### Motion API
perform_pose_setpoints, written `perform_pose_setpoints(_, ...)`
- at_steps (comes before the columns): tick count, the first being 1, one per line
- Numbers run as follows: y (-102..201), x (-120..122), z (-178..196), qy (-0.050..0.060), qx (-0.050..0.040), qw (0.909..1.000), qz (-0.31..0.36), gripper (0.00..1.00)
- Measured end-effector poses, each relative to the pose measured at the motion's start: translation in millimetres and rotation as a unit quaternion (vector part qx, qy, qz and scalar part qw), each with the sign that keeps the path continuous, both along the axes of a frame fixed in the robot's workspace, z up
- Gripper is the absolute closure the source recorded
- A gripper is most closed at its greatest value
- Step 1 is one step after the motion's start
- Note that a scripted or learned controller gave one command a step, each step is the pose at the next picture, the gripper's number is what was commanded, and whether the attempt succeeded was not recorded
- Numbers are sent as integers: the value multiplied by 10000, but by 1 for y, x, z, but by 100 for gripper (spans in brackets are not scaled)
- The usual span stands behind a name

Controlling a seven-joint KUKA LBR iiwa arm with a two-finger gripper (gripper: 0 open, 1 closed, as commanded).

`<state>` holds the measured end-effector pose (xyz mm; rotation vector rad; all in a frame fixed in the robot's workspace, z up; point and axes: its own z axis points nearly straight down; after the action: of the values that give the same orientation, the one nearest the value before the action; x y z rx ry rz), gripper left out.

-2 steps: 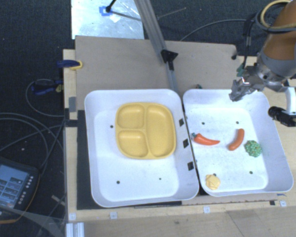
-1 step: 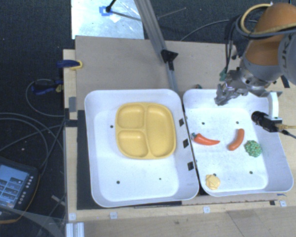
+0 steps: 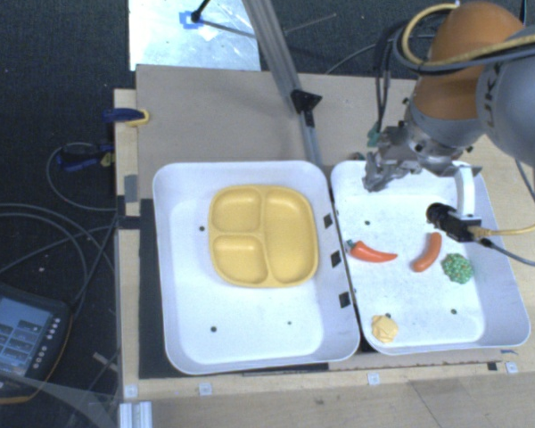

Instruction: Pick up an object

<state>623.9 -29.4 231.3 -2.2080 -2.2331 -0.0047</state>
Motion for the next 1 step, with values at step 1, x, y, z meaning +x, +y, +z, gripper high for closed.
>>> perform_pose_setpoints(1,61,-3,-7,4,0,10000,2,100)
